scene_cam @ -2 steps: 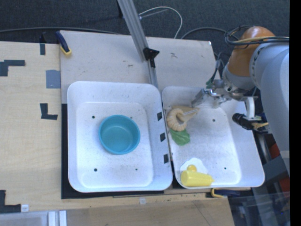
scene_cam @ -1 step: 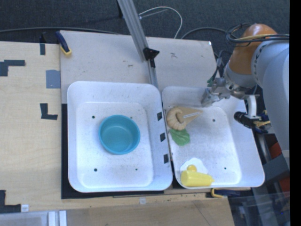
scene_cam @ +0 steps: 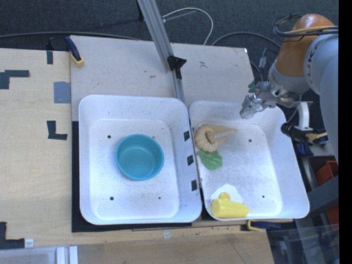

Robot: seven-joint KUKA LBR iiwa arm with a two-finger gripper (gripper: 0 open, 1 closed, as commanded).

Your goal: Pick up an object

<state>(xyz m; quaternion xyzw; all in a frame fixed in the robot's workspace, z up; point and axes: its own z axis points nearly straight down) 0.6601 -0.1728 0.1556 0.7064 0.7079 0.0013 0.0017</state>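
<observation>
In the right bin [scene_cam: 275, 164] lie a tan croissant-like pastry with a cone shape [scene_cam: 210, 137], a green leafy piece [scene_cam: 210, 159] just below it, and a yellow toy next to a fried egg shape [scene_cam: 227, 204] near the front edge. A blue bowl [scene_cam: 139, 157] sits in the left bin [scene_cam: 93, 147]. My gripper [scene_cam: 248, 108] hangs over the back right rim of the right bin, apart from the pastry, with nothing visible between its fingers.
A grey metal pole [scene_cam: 159, 32] slants down to the back seam between the bins. Cables [scene_cam: 192, 15] lie behind the bins. A yellow and blue clamp [scene_cam: 74, 51] sits at the board's back left corner.
</observation>
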